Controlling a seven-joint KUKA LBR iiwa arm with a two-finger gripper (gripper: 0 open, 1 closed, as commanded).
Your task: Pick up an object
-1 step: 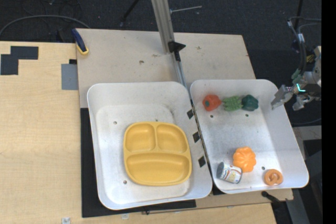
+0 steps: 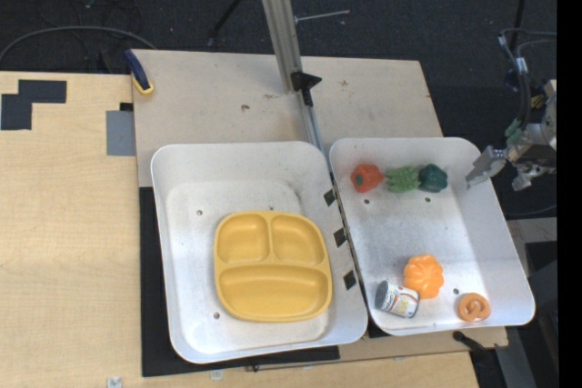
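Two shallow white bins are counted on the bench [image 2: 364, 95]: the left bin [image 2: 182, 195] and the right bin [image 2: 491, 232]. One yellow divided plate [image 2: 271, 266], with three compartments, is counted in the left bin. Six items are counted in the right bin: one red-orange toy [image 2: 366, 177], one light green toy [image 2: 401, 179], one dark green toy [image 2: 432, 178], one orange pumpkin-shaped toy [image 2: 424, 274], one small can [image 2: 397, 299] and one orange ring [image 2: 473, 307].
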